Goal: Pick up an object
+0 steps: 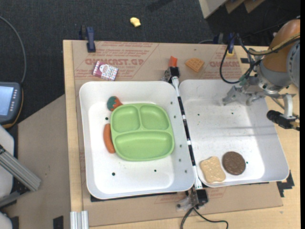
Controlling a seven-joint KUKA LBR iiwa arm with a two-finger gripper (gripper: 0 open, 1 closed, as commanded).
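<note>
A round brown cookie (234, 162) lies flat beside a pale cracker (212, 170). The gripper (237, 95) hovers apart; whether it is open or closed cannot be told.

A grey arm (281, 68) is seen at about three o'clock, its rounded casing topped by an orange band (286, 35). Black cables are looped beside the wrist toward eleven o'clock of it. A pale grey metal claw (237, 95) is carried at the end, and a black cylindrical fitting projects at five o'clock.
</note>
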